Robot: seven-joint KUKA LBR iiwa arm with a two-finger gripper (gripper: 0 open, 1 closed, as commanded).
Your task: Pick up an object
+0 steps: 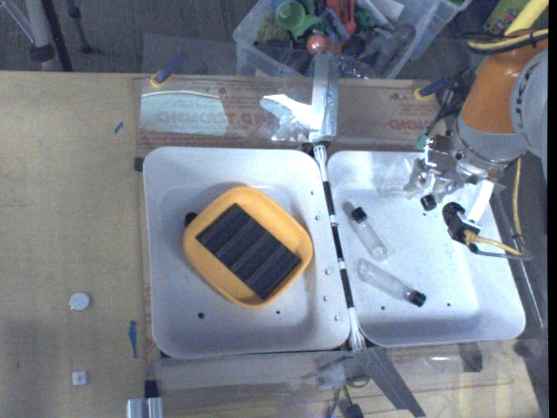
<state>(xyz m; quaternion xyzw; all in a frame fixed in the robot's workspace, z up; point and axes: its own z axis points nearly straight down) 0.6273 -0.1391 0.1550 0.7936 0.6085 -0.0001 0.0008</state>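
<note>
A yellow tray-like object with a dark ribbed top lies in the left bin. Two clear tubes with black caps lie in the right bin: a short one near the divider and a longer one below it. My gripper hangs over the upper right part of the right bin, up and to the right of the short tube, apart from both tubes. Nothing shows between its fingers.
A clear plastic box of colourful toys stands behind the bins. A cardboard strip with crumpled plastic lies along the back edge. A small white disc sits on the bench at the left.
</note>
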